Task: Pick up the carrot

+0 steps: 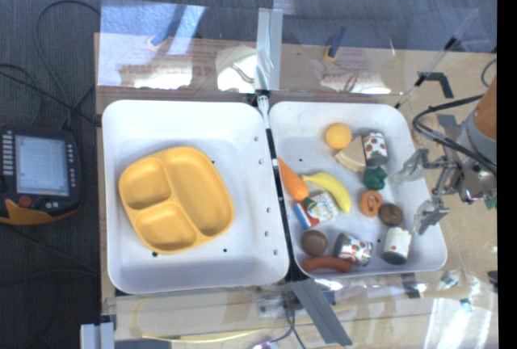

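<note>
Carrot (292, 180): lying at left edge of right bin (420, 258), beside banana (331, 187); gripper (426, 187) at bin's right rim, jaws spread wide, holding nothing.

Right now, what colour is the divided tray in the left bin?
Yellow. The divided tray shows plainly in the camera view, inside the left bin.

Non-task objects on the bench.
Yellow tray (176, 198) lying centre-left; banana (331, 187) lying centre-right; pendant (39, 171) sitting far left.
</note>
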You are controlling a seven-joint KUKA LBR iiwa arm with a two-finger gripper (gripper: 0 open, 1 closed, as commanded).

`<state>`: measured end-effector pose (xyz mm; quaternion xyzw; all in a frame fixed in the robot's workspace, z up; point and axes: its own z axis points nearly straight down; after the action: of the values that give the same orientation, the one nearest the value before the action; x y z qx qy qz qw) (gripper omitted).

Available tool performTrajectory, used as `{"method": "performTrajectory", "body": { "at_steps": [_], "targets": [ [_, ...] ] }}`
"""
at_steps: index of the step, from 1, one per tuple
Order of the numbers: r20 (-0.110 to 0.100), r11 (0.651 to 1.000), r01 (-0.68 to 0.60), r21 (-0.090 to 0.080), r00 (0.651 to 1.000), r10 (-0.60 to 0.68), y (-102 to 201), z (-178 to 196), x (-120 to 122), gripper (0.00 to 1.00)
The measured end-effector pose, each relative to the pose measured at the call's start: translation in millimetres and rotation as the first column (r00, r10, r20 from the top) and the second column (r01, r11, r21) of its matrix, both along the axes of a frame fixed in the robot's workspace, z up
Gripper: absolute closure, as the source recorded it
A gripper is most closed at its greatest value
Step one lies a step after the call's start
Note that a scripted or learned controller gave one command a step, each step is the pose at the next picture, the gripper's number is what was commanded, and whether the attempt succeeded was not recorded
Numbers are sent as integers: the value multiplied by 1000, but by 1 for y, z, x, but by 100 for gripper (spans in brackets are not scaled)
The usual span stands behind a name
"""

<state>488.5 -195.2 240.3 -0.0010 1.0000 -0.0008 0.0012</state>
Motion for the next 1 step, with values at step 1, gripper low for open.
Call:
{"method": "performTrajectory", "body": {
  "at_steps": [1],
  "targets": [
    [-9, 999, 50, 3, 999, -50, -5, -120, 54, 0]
  ]
}}
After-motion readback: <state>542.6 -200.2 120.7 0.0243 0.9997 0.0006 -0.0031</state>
